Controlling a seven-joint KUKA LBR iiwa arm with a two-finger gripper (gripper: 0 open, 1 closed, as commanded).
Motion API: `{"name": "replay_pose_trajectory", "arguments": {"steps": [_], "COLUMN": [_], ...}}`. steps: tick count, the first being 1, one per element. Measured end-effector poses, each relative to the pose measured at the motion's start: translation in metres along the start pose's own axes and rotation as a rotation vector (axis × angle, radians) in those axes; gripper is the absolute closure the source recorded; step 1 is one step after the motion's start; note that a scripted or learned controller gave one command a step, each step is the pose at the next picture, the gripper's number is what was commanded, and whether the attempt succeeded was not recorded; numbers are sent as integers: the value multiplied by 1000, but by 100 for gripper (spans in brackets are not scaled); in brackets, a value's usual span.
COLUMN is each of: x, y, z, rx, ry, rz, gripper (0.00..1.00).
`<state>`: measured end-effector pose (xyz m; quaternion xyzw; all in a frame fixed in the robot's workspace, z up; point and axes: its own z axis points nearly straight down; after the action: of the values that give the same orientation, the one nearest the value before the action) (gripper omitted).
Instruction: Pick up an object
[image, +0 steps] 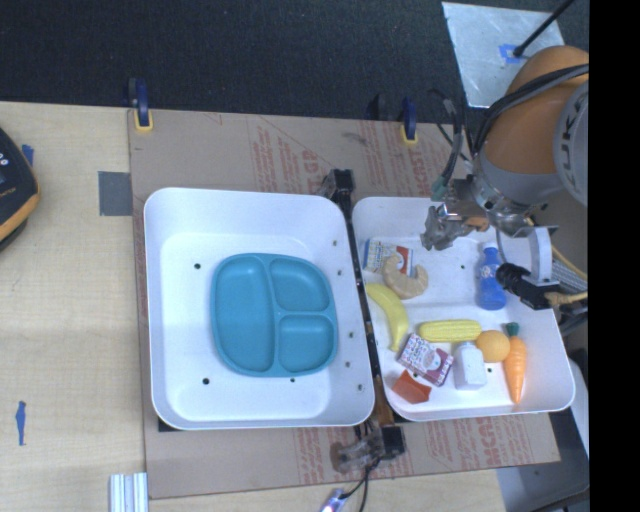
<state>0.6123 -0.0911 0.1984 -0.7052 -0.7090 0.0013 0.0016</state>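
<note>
The gripper (438, 236) is hanging over the right bin (560, 400), just right of the bagel (409, 281), likely lining up a pick; its grip state I cannot tell.

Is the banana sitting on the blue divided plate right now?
No, the banana lies in the right bin beside the corn cob, while the blue plate sits in the left bin.

i get one fixed camera, mounted above the counter (70, 300) and tilted down on it. it sits far enough back to take in both white bins whole, the left bin (160, 300) and the right bin (545, 395), plus dark floor along the top. the arm (530, 110) enters from the right.
</note>
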Motion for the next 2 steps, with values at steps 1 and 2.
{"name": "replay_pose_trajectory", "arguments": {"steps": [1, 2], "x": [-13, -48], "y": [-81, -29], "z": [107, 106], "rx": [0, -3], "ry": [-1, -1], "rz": [1, 2], "gripper": [0, 0]}}
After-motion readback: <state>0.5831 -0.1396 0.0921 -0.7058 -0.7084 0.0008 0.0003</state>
